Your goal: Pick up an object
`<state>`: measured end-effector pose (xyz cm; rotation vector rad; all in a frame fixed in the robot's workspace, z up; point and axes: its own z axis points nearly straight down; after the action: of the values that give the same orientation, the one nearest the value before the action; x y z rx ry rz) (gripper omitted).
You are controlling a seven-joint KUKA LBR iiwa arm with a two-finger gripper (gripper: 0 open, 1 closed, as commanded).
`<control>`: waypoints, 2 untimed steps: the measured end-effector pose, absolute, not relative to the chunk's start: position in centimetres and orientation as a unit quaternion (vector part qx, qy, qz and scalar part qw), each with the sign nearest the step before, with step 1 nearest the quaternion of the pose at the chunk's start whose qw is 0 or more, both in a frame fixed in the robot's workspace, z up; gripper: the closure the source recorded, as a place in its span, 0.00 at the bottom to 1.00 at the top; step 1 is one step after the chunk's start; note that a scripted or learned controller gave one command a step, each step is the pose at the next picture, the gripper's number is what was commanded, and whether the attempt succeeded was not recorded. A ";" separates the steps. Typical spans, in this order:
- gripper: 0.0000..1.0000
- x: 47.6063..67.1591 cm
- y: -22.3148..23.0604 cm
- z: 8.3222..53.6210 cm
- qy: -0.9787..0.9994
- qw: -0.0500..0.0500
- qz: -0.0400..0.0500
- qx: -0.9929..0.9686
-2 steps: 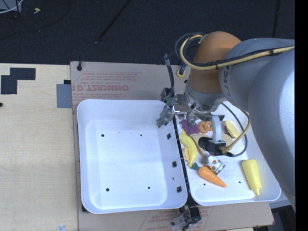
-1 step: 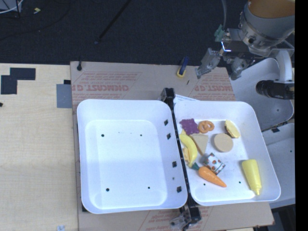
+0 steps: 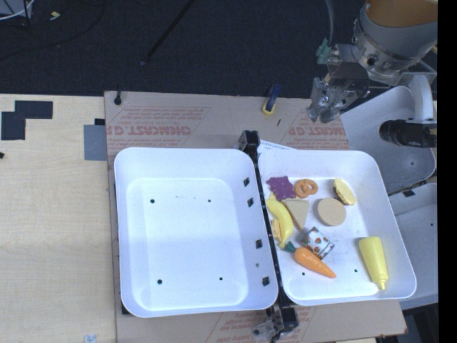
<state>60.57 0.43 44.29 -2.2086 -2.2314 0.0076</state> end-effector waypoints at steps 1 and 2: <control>1.00 55.4 1.1 50.6 -0.708 -0.001 -0.001 -0.706; 1.00 50.6 3.0 54.0 -0.708 0.000 -0.001 -0.706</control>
<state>50.62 2.97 54.04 -2.2187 -2.2246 -0.0022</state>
